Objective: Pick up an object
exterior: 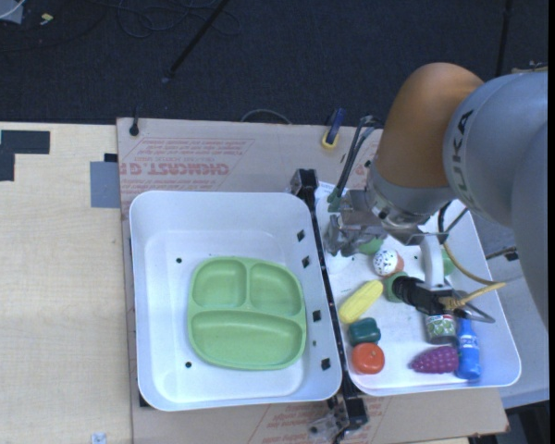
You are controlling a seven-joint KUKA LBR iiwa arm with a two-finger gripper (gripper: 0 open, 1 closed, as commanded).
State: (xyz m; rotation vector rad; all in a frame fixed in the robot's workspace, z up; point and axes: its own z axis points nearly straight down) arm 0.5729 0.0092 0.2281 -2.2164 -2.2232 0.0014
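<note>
Arm (462, 146) looming, hand (350, 234) partly hidden

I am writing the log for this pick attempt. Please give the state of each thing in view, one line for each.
green divided plate: lying flat in the left bin
corn cob: lying slanted in the right bin
orange tomato: resting near the front rim
purple grapes: lying beside blue bottle
gripper: low over the right bin's rear
</note>
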